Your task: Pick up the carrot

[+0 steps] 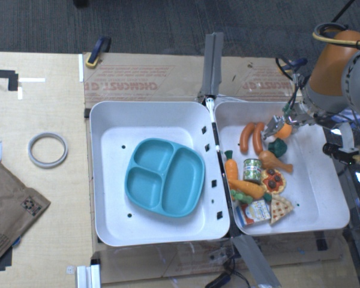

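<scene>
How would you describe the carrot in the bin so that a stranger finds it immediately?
Look in the right white bin, against its left wall beside the divider. The carrot lies there, a short orange root with a small green top, left of the green-labelled can. The nearby sausages are redder and have no green end.

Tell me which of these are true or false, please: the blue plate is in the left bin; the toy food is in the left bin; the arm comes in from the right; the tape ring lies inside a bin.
1. The blue three-compartment plastic plate lies in the left white bin. True.
2. The toy food sits in the left bin. False: the orange toy carrot, the green-labelled can and the rest lie in the right white bin.
3. The grey and orange arm reaches in from the right. True.
4. The grey tape ring lies inside a bin. False: it lies on the bench, left of both bins.
</scene>
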